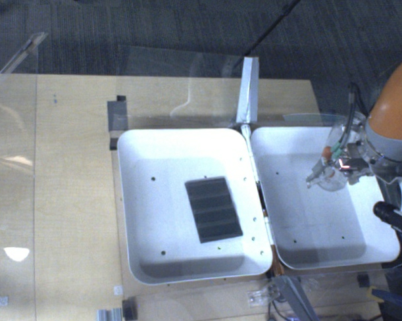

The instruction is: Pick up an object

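Dark ribbed pad point(214, 209), a flat grey-black rectangle with ridges across it, is the one object we can plainly name as something to pick up. It lies flat near the middle of the left bin point(139, 191), turned a little off square to the bin's walls, touching none of them.

From the single camera view, looking down at a slant, we see two shallow white bins side by side on a pale wooden counter point(64, 194). A metal post point(247, 89) rises at the far edge where the bins meet. The arm point(393, 113) comes in from the right, grey with an orange band, and its hand point(336, 166) hovers over the far part of the right bin point(309, 232). Around the hand we make out something pale and glassy, with a small red and green glint, but it is too small and blurred for us to say whether it is part of the hand or a separate object. We cannot tell whether the hand is open or closed, and we see nothing clearly gripped.

As we judge it, the task is not done: the pad rests untouched on the bin floor. The pad sits well apart from the hand, in the other bin, across the dividing walls and nearer the camera. If the pad is the target, the approach, descent and lift all remain.
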Tool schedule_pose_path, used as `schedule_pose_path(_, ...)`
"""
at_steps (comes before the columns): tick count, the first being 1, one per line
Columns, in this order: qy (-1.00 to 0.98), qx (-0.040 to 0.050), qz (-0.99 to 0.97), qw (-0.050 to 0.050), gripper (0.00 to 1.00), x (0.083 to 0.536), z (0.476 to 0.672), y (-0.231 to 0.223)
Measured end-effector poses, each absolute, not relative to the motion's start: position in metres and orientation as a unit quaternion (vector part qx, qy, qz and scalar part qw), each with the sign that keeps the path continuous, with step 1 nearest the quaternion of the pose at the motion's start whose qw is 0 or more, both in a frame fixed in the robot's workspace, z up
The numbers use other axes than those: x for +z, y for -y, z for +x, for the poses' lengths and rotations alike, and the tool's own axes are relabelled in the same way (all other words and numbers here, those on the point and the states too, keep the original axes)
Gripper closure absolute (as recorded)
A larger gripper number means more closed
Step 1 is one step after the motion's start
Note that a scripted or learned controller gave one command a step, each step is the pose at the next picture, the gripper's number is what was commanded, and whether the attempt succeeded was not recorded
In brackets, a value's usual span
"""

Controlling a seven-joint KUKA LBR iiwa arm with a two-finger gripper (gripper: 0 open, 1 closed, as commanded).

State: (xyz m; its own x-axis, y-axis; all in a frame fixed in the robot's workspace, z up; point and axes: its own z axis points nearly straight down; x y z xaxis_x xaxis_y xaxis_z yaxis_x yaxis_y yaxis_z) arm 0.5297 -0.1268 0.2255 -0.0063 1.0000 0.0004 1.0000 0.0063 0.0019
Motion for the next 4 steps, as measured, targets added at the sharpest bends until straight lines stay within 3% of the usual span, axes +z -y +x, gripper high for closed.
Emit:
schedule_pose_path(1, -0.637, 0.0018, 0.771, 0.001, 0.00, 0.096, 0.538, 0.104)
schedule_pose_path(2, -0.692, 0.0041, 0.722, 0.004, 0.00, 0.089, 0.589, 0.108)
schedule_pose_path(3, -0.772, -0.0058, 0.635, -0.008, 0.00, 0.087, 0.653, 0.098)
schedule_pose_path(4, -0.779, -0.0108, 0.626, -0.022, 0.00, 0.086, 0.659, 0.134)
